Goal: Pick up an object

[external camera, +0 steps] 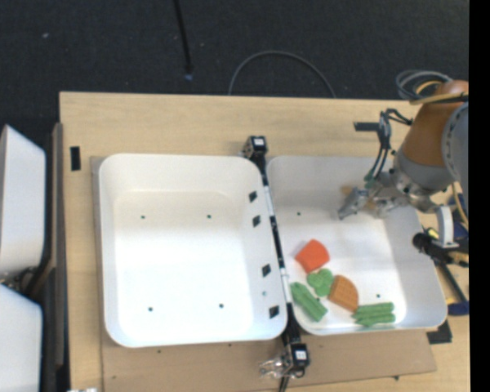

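Note:
In the right bin (310,178) lie several small objects near its front. A red-orange block (313,255) sits closest to the bin's middle. In front of it are a green lump (320,282), a long green piece (309,301), an orange-brown piece (344,292) and a second long green piece (375,314). My gripper (358,202) hangs over the right bin's back right part, behind and to the right of the red-orange block and apart from every object. Nothing shows between its fingers.
The left bin (184,247) sits beside the right one, with a black-clipped divider (268,235) where they meet. White boxes (16,211) stand off the bench's left edge. Cables and the arm's orange band (429,133) crowd the right side.

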Tool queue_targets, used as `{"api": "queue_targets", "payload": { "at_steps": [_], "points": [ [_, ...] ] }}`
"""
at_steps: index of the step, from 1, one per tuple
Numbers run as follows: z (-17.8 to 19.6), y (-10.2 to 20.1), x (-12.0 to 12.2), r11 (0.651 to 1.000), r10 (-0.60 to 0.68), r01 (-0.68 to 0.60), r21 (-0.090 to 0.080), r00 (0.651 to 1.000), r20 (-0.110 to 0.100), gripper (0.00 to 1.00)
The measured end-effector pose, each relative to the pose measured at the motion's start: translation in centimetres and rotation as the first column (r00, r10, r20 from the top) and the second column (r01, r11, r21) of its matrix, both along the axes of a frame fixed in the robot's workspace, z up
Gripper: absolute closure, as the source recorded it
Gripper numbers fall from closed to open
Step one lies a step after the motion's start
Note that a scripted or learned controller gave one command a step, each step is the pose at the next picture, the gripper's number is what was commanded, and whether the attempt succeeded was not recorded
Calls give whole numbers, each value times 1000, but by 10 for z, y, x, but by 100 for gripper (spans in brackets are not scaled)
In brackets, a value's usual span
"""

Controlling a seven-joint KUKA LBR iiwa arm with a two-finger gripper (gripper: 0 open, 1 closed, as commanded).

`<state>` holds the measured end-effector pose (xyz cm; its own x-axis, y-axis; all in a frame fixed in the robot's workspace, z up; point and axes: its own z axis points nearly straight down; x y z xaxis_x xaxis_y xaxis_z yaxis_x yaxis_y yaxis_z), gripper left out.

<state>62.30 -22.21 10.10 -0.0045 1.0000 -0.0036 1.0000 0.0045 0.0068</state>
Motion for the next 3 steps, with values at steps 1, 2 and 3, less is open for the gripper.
{"api": "queue_targets", "payload": {
  "at_steps": [1,2,3],
  "points": [
    [1,47,49,1000,2,-2,3,1000,0,0],
    [1,33,58,1000,0,0,1,1000,-3,0],
    [14,32,58,1000,4,-4,-3,1000,0,100]
  ]
}}
